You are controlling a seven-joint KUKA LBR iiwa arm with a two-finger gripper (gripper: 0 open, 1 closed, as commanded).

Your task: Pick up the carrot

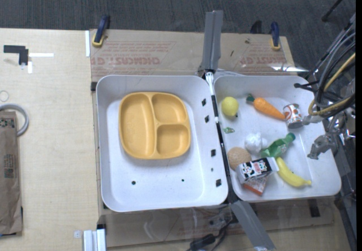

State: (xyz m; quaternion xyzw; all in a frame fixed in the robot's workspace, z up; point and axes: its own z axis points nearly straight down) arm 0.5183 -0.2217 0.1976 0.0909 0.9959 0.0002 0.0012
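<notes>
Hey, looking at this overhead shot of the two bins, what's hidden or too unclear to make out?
- Gripper, camera view: small and lost among cables at the right bin's edge; open or shut cannot be told.
- Small can: label too small to read.
- Red item: partly covered by the black-and-white carton, identity unclear.
- White lump: blurred, can't be identified.
- Brown paper bag: cut off by the left edge.
- Carrot: fully visible.

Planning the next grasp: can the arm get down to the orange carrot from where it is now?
Probably yes. The orange carrot lies in the right white bin with nothing on it; the small red-and-white can sits close to its tip.
</notes>
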